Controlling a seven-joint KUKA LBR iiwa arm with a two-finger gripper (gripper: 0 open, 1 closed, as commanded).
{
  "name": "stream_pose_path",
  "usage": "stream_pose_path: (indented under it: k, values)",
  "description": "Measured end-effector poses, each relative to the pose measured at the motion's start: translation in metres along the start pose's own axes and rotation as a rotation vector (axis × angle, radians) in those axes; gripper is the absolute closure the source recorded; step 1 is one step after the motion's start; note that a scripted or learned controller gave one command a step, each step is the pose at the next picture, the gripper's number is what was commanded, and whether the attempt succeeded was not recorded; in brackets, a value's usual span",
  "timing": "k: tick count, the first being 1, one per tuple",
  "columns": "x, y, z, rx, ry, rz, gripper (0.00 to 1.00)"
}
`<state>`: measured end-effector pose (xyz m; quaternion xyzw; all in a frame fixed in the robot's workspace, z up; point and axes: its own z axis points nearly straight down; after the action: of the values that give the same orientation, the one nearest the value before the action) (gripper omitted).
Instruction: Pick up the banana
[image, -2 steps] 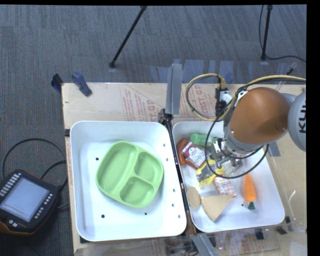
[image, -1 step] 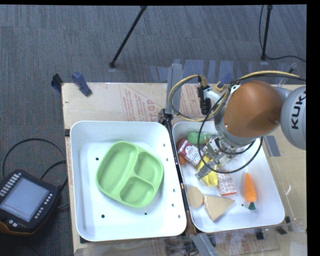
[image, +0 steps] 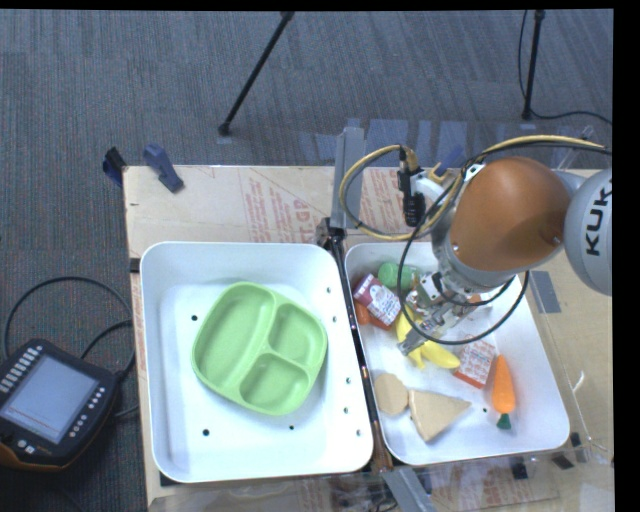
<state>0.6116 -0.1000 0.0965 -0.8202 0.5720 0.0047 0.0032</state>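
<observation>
Two shallow white bins sit side by side on the bench. Left bin (image: 160, 300) holds a light green three-compartment plastic plate (image: 260, 347), tilted diagonally. Grey arm with orange band (image: 505, 212) reaches over right bin (image: 548, 400). Two-finger gripper (image: 425, 325) is down among the items, right at the yellow banana (image: 432, 352). Beside it: red packet (image: 378, 301), green round item (image: 391, 273), orange toy carrot (image: 502, 386), tan wedge-shaped slice (image: 436, 411), round tan piece (image: 390, 394). Black handheld control pendant (image: 45, 402) lies on carpet at left.
</observation>
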Motion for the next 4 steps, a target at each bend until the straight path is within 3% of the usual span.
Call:
stream_pose_path:
  k: [1,2,3,4]
  values:
    - [-0.001,0.0,0.0,0.0,0.0,-0.001,0.0]
    - [0.018,0.034,0.01,0.0,0.004,-0.121,0.0]
    - [0.018,0.013,0.009,0.003,0.006,0.488,0.0]
    - [0.014,0.012,0.0,0.001,0.001,0.486,1.0]
